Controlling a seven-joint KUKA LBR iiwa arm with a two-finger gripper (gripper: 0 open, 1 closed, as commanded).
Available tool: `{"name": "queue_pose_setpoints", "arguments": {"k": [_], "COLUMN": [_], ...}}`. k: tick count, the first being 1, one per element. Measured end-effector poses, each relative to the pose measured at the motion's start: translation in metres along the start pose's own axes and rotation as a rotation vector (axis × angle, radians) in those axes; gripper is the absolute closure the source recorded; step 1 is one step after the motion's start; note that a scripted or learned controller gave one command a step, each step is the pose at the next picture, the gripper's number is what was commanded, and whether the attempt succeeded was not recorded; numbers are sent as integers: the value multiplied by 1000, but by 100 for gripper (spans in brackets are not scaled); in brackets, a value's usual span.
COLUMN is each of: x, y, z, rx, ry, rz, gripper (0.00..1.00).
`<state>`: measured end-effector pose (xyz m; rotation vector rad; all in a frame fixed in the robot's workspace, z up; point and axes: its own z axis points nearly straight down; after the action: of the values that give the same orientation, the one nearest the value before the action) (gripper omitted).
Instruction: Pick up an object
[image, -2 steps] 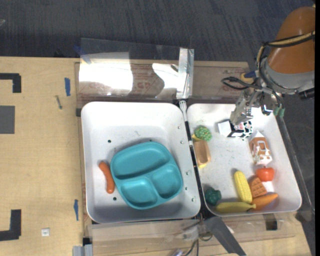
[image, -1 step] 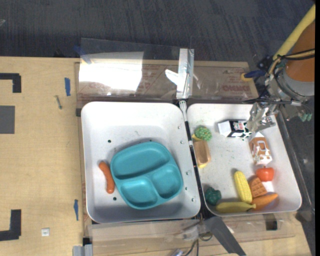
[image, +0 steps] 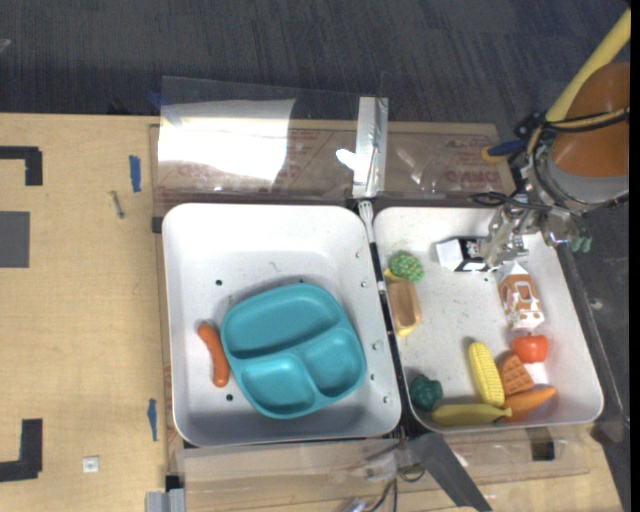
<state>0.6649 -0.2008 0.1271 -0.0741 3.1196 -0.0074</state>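
Two white bins share the bench: the right bin (image: 575, 330), over whose far edge the claw (image: 505, 240) hangs, and the left bin (image: 190, 240) well off to the claw's left. Largest of the contents is a teal divided plate (image: 292, 348) in the left bin, far from the claw, with an orange hot dog (image: 213, 353) just beyond its outer rim. Under the claw the right bin is crowded. A small black-and-white packet (image: 458, 252) lies just to its left, and a brown-and-white carton (image: 520, 297) lies just nearside of it, with a red tomato (image: 531, 348) beyond that. Further toward the near wall sit a corn cob (image: 486, 372), a waffle piece (image: 514, 377), a carrot (image: 530, 400), a banana (image: 465, 412) and a dark green broccoli (image: 425, 392); off to the claw's left, near the divider, are a green lettuce head (image: 405, 266) and a tan bun (image: 403, 305). Whether the claw is spread or closed I cannot tell; nothing is visibly between its tips, so by my reading the pick is not yet made, and descent, closing and lifting remain. The packet or the carton looks the likeliest target. Both lie near the bin's back wall, which could hamper the approach.
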Motion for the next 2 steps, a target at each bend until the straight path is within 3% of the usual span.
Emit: {"name": "queue_pose_setpoints", "arguments": {"k": [1,2], "x": [0,34], "y": [0,-16], "z": [1,13], "rx": [0,4], "ry": [0,-29], "rz": [1,151], "gripper": [0,0]}}
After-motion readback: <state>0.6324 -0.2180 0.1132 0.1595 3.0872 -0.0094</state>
